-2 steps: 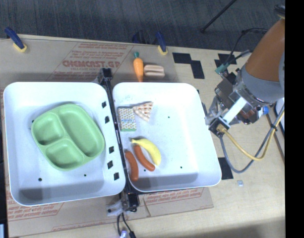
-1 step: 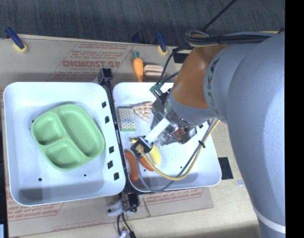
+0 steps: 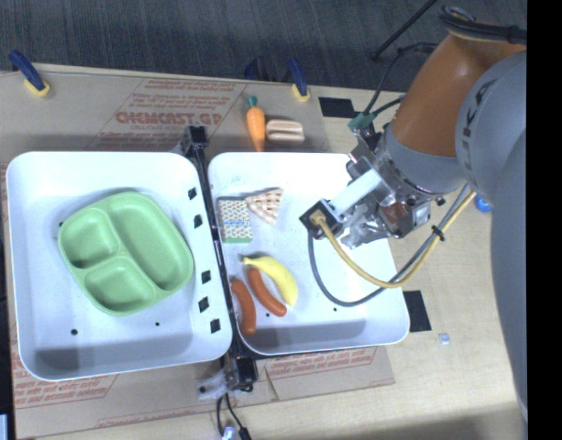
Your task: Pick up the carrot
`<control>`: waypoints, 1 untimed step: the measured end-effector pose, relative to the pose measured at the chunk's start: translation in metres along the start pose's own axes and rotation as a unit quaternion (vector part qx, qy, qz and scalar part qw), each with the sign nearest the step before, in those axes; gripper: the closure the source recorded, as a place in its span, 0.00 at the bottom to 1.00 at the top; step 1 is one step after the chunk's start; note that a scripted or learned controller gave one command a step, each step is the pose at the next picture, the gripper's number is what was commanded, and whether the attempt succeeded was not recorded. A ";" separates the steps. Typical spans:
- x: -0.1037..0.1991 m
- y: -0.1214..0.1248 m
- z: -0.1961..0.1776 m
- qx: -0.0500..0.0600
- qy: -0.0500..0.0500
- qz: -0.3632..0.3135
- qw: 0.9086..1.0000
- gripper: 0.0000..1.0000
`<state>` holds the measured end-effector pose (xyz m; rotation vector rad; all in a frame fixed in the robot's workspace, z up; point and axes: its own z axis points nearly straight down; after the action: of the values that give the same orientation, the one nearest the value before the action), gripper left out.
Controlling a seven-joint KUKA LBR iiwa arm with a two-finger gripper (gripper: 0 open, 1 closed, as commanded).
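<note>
The carrot (image 3: 255,125), orange with a green top, lies on the cardboard just behind the right bin's (image 3: 377,324) far rim, outside both bins. It points toward the bin, with the leafy end away from it. My gripper (image 3: 361,225) hangs over the right half of the right bin, well to the right of and nearer than the carrot. The wrist body and a looping yellow cable (image 3: 349,278) cover it from above. Nothing shows held beneath it.
A tan and pink bun-like toy (image 3: 284,131) lies beside the carrot. The right bin holds a banana (image 3: 273,278), two sausages (image 3: 245,305), a wedge-shaped slice (image 3: 265,204) and a checkered packet (image 3: 234,219). A green divided plate (image 3: 125,250) sits in the left bin (image 3: 24,246).
</note>
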<state>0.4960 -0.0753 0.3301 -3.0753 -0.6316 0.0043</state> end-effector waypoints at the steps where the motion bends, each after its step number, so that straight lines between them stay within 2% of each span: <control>1: -0.023 0.048 -0.025 0.000 0.000 0.026 1.000 1.00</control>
<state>0.4935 -0.1285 0.3555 -3.0904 -0.5512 0.0042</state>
